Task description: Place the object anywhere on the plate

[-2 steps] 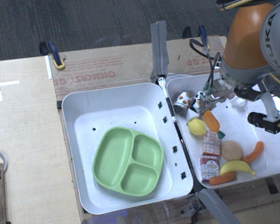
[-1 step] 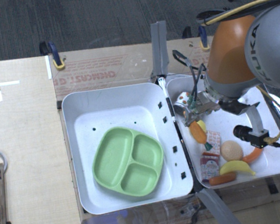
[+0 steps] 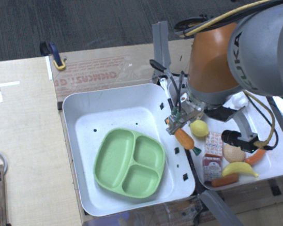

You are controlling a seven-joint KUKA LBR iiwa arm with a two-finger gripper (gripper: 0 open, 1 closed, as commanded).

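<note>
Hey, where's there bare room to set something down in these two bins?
The green plate has all three compartments bare, and so is the left bin floor behind it. The right bin is crowded: lemon, carrot, banana.

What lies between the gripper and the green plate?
In the camera view, bare white floor of the left bin and its right wall separate the gripper from the green plate; nothing else sits there.

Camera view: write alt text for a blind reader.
A grey and orange arm reaches over the right bin of toy food, its gripper by a carrot. The left bin has a green divided plate.
</note>
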